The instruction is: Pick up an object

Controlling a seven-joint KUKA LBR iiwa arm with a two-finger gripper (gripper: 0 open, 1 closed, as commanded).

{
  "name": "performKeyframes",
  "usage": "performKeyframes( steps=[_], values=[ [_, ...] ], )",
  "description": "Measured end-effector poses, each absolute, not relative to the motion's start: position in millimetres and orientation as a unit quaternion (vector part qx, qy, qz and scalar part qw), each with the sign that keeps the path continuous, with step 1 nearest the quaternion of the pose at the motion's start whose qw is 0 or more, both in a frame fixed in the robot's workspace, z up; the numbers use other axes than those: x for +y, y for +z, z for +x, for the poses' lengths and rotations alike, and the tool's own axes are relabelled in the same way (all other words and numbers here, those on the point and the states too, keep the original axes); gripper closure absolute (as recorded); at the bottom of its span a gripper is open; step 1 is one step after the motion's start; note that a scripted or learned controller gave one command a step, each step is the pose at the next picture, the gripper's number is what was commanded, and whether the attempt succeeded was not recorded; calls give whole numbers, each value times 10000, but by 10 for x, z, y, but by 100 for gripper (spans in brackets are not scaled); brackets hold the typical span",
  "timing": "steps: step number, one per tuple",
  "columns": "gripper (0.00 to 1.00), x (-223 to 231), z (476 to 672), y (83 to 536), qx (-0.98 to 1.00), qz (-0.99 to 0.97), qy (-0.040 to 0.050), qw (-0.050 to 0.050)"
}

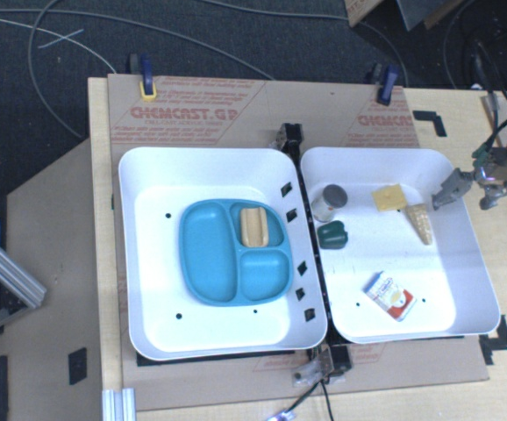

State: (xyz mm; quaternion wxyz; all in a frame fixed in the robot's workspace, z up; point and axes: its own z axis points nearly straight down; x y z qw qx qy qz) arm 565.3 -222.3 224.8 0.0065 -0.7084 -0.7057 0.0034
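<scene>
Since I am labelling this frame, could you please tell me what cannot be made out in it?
- Claw, camera view: small and blurred at the right bin's rim; its finger state is unreadable.
- Arm: cut off by the right edge.
- Small packet: printing too small to read.
- Grey can: contents too small to tell.
- Tan item in the blue tray: identity unclear.

- grey can [328, 202], by right bin's left wall
- green pepper [332, 233], just below it
- yellow wedge [390, 198]
- tan cone [421, 224], beside it
- small packet [389, 295], lying flat, nearer front
</scene>
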Motion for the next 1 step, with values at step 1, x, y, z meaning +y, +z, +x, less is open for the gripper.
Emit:
performKeyframes(
  steps=[1],
  values=[
    [0, -2215, 5684, 2326, -7073, -7070, -1, 4]
  ],
)
